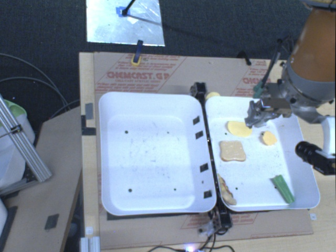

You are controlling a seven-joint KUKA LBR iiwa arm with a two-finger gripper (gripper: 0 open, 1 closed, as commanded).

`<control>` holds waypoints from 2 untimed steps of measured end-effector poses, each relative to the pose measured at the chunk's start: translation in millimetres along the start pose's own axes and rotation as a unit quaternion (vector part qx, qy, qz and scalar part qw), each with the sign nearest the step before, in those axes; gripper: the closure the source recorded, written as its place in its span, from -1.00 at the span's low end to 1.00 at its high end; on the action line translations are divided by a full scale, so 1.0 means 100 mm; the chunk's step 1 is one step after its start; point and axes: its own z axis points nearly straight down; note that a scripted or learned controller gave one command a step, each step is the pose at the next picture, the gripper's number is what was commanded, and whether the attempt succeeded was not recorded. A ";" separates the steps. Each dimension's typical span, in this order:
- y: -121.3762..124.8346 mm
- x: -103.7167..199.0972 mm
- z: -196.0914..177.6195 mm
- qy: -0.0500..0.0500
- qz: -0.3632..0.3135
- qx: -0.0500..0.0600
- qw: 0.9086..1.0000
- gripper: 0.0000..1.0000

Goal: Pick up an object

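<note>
In right bin [294,156] — flat toast slice [232,151]

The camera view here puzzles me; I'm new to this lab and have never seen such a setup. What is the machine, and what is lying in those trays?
You are looking down at a slant from one fixed camera above a bench. The grey and orange shape at the right is a robot arm; its hand hangs low over the right bin. That bin holds toy food: a yellow oval piece just beside the hand, a small yellow round piece, a slice of toast, a green stick, and a tan piece by the left wall. The left bin sits beside it. I cannot tell whether the hand holds anything.
</note>
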 end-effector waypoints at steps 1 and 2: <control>-0.02 0.41 0.69 0.001 -0.005 0.007 1.000 1.00; 0.01 0.42 -0.93 0.002 -0.004 -0.005 1.000 1.00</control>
